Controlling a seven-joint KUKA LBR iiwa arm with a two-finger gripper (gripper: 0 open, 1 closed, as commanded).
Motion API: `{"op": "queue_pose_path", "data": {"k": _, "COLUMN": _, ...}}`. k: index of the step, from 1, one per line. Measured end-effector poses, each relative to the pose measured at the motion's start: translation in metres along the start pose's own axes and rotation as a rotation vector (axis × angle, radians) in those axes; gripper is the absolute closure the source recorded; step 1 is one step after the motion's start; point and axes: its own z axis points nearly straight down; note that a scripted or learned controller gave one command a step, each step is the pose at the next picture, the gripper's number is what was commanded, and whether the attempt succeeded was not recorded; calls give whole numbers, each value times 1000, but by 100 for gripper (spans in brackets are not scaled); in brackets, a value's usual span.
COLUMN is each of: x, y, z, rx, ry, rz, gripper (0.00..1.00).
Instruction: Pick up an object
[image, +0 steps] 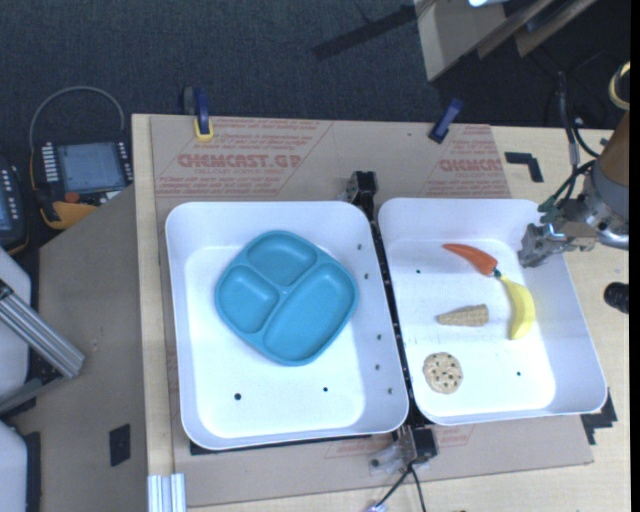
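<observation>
A: The bench (300, 150) is a board with red lettering, standing on dark carpet, and it bears two white bins side by side. Where is the gripper (537, 243)?

B: Over the far right rim of the right bin (480, 405), at the end of the arm reaching in from the right. Whether it is spread or pressed together I cannot tell; it is too small and blurred.

A: What lies near it?

B: Just beside it, inward, an orange chili pepper (470, 257). A banana (518, 308) lies just below it. Further off are a waffle cone (463, 317) and a cookie (442, 372).

A: And the left bin (200, 400)?

B: Well apart from the gripper, it holds a blue divided plate (286, 296). The loose toys sit spaced out, probably so each can be picked singly. Nothing looks lifted yet.
</observation>
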Motion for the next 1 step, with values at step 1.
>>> {"op": "queue_pose_path", "data": {"k": 1, "x": 0, "y": 1, "z": -15, "rx": 4, "ry": 1, "rz": 1, "gripper": 100}}
